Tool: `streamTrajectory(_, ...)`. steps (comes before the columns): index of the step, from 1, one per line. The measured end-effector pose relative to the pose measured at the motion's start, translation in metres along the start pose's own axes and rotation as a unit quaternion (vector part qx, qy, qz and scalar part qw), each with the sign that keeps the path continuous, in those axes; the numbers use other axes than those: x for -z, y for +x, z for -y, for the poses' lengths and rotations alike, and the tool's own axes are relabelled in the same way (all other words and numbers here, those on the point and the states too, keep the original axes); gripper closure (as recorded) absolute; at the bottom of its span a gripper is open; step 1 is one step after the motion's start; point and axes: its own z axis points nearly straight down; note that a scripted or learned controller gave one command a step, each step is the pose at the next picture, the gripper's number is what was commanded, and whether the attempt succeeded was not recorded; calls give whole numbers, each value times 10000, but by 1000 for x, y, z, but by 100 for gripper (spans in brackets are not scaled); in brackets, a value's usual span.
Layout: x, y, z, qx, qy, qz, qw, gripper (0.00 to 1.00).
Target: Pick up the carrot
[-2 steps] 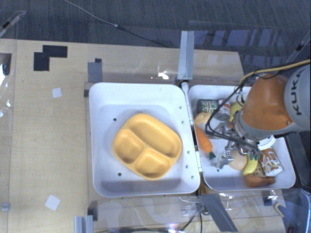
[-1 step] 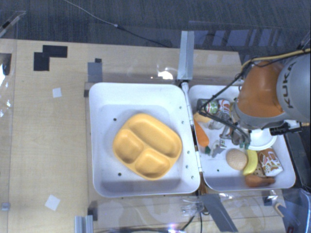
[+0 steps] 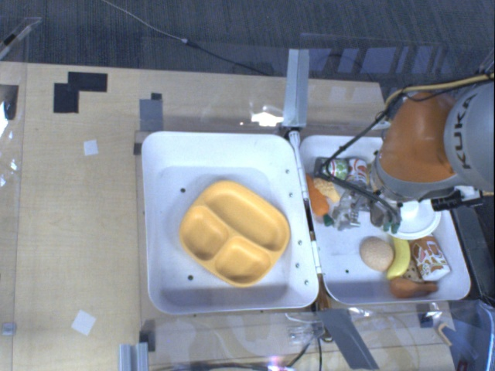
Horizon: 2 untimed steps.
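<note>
The tool (image 3: 352, 213) hangs low in the right bin (image 3: 340, 284), and whether it is apart or together cannot be told. The carrot (image 3: 317, 198) lies just to its left against that bin's left wall. A round bun (image 3: 377, 253) and a banana (image 3: 400, 258) lie nearer the front. The left bin (image 3: 166, 292) holds a yellow divided plate (image 3: 234, 232) on the wooden surface (image 3: 77, 230).

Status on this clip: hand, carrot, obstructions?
Hand low in right bin, grip unclear. Carrot at bin's left wall, beside the hand. Corn crowds the carrot.
</note>
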Motion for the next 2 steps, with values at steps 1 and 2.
streamTrajectory(1, 0, 0, 0, 2, 0, -2, 10000, 0)
streamTrajectory(2, 77, -45, -70, -1491, -2, -26, 9888, 0)
